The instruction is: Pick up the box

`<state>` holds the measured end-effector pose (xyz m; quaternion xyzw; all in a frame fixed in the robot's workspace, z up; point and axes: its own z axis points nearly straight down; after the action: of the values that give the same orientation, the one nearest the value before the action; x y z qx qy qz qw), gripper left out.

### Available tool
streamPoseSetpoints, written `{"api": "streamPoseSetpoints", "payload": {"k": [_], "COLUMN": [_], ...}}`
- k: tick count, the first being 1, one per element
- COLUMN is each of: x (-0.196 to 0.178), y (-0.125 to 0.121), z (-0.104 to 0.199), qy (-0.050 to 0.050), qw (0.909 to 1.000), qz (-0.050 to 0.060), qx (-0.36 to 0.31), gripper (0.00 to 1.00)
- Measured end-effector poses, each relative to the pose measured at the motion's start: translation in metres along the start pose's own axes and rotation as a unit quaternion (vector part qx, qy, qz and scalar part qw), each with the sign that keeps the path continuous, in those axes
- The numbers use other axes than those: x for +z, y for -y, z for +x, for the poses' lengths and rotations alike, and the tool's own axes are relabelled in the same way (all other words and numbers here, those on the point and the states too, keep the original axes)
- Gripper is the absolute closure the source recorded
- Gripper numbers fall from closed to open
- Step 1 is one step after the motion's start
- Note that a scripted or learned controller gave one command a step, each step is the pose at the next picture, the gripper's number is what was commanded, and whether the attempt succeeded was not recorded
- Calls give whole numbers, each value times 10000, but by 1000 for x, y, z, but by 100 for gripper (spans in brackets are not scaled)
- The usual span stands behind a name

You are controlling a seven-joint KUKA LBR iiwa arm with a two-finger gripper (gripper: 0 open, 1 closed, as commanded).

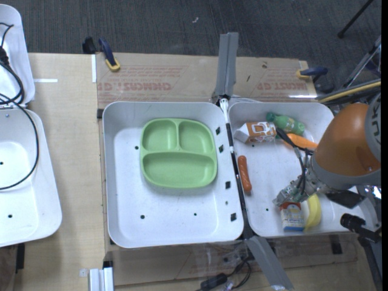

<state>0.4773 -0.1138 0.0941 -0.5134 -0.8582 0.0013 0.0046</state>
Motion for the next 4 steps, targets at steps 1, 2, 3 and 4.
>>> {"api": "streamPoseSetpoints", "payload": {"k": [1, 2, 3, 4], "x": [-213, -213, -55, 6], "y": [-19, -20, -3, 1], "z": [34, 35, 7, -2], "qy": [37, 35, 13, 14], "qw": [9986, 9986, 9985, 9948], "qz": [-15, -13, -5, -11], "qx": [-536, -535, -544, -1019], "gripper": [100, 0, 0, 0]}}
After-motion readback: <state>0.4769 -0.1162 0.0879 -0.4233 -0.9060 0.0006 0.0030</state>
